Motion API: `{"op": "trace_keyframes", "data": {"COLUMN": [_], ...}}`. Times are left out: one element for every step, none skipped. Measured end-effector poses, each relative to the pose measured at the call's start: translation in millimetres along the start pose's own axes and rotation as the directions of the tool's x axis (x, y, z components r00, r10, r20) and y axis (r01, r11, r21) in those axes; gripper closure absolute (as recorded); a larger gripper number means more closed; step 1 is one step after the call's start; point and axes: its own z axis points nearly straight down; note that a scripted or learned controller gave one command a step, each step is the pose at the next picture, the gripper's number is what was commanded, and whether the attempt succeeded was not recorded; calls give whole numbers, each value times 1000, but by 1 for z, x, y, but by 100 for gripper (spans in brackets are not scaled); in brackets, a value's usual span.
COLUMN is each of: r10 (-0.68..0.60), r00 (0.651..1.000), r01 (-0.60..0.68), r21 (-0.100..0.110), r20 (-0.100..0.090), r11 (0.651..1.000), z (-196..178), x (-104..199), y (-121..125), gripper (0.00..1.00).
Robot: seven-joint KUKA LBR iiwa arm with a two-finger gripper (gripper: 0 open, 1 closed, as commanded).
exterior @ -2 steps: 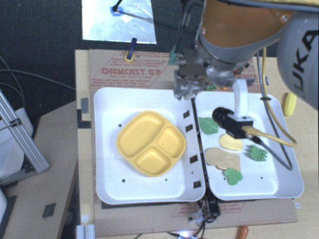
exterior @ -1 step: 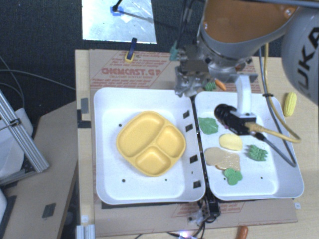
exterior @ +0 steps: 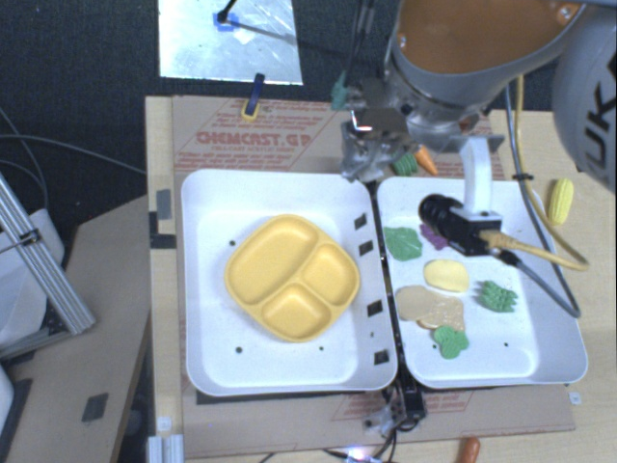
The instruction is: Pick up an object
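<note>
we can't tell the gripper [exterior: 371,162] state; it sits at the bins' back edge, away from the toy food [exterior: 445,276], so nothing's lined up.

A dark carpeted floor [exterior: 77,56] lay behind and left of the jaws. On it, up and to their left, sat a shiny metal sheet [exterior: 229,25]. The tan desk [exterior: 106,287] spread below them, and aluminium framing [exterior: 39,258] stood far left
</note>
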Motion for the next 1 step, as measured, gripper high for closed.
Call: {"op": "trace_keyframes", "data": {"r10": [42], "r00": [999], "r01": [-42], "r21": [26], "r20": [6], "r11": [999], "z": [107], "x": [-118], "y": [-20], "gripper": [100]}}
